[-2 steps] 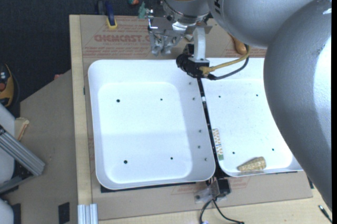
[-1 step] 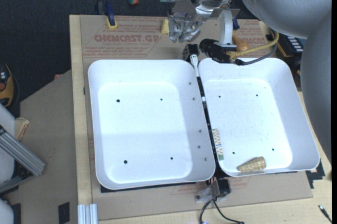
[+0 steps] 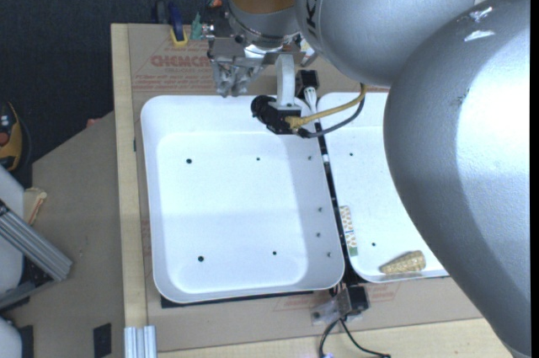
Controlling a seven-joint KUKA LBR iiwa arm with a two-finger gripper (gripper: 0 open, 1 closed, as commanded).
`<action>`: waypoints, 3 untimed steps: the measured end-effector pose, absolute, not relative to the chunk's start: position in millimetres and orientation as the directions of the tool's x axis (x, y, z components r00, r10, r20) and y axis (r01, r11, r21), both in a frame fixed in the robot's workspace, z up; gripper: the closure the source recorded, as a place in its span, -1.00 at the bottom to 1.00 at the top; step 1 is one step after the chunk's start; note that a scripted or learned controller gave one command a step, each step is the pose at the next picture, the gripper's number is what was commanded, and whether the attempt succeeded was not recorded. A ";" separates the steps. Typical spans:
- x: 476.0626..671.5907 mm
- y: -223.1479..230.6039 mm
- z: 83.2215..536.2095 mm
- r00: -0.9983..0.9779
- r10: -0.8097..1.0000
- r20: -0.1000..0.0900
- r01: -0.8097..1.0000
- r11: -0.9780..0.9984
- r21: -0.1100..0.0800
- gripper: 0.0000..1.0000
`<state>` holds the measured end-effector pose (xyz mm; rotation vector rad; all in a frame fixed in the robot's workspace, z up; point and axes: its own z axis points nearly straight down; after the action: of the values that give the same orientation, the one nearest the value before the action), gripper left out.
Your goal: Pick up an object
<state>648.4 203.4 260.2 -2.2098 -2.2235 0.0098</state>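
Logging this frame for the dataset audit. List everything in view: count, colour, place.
left bin: 1, white, shallow, left half of bench
right bin: 1, white, beside the left bin, partly under the arm
tan object: 1, beige, textured, near front edge of right bin; type unclear
bench board: 1, brown with red print, under both bins
metal extrusion: 1, silver, lower left, off the bench
cable with connector: 1, black, bench front edge
arm: 1, grey with orange band, enters from right
gripper: 1, metallic, over far edge of left bin
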 end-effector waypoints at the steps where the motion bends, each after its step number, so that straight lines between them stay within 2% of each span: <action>1: 637.2 158.3 343.3 0.004 1.000 0.001 1.000 -0.004 0.008 1.00; 2: 630.7 178.2 273.5 -0.002 1.000 -0.001 1.000 0.002 -0.009 1.00; 3: 592.4 145.4 348.4 0.003 1.000 0.001 1.000 -0.003 0.007 1.00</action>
<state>592.4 145.4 348.4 -2.2278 -2.2210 -0.0098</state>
